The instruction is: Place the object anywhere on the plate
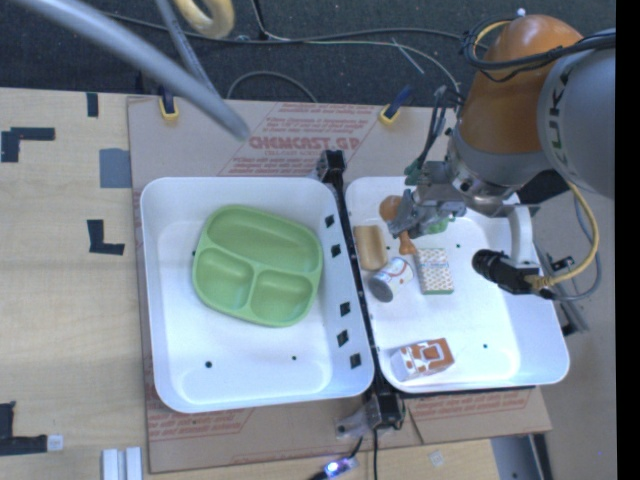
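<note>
A green plate (258,265) with three compartments lies in the left bin (165,268). My gripper (420,218) hangs over the back left part of the right bin (520,338), far from the plate. Just under and beside it lie an orange object (391,208) and a small orange piece (406,236). A tan block (370,246) rests against the divider. A grey-and-white object (387,282) and a speckled packet (435,269) lie a little nearer the front. I cannot tell whether the gripper touches any of them.
An orange-and-white packet (425,357) lies near the right bin's front wall. A black cable fitting (500,270) hangs from the arm over the right bin. A black divider (345,268) separates the bins. A grey pole (120,38) crosses the back left.
</note>
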You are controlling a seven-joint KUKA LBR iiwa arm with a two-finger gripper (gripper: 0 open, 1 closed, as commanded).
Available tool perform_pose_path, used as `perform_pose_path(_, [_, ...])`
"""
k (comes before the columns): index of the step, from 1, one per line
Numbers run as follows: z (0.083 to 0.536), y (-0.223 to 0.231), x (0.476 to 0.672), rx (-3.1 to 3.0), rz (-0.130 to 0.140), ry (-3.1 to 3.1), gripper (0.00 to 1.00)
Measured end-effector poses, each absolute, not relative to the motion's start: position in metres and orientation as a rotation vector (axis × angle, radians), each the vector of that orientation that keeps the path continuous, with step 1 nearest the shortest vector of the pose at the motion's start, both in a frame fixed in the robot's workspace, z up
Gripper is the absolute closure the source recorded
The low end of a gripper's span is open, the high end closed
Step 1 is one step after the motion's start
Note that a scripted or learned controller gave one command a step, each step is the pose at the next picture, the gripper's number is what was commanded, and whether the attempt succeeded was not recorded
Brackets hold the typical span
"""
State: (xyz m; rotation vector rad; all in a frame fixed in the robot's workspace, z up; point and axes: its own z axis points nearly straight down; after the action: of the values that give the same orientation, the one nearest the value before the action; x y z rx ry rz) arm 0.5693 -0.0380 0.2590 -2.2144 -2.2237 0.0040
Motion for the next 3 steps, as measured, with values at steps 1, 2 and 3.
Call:
perform_pose_path(1, [0.247, 0.012, 0.56, -2.213, 0.003, -2.225, 1.0])
perform_pose_path(2, [0.229, 0.06, 0.54, -2.212, 0.005, -2.225, 1.0])
perform_pose_path(3, [0.232, 0.103, 0.521, -2.211, 0.003, -2.226, 1.0])
